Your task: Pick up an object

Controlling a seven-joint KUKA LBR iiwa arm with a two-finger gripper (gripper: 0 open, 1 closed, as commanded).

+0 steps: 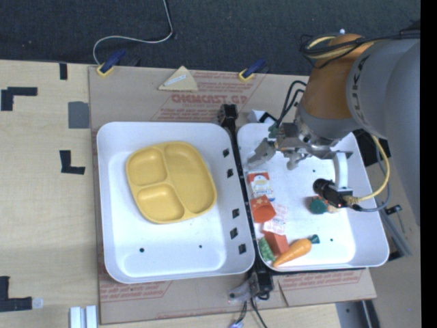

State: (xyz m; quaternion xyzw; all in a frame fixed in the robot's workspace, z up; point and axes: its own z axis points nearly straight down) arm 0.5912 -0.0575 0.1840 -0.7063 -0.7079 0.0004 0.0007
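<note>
carrot [293, 251] below gripper [276, 152]

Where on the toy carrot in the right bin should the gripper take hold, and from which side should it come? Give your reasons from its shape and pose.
Probably across the thick middle of the carrot, coming down from above. It lies flat and slanted, green tip toward the upper right, so the fingers should close across its narrow width. The red packet touching its left end leaves less room there.

2 white bins [113, 183], 1 yellow tray [171, 181], 1 toy carrot [295, 250].
</note>
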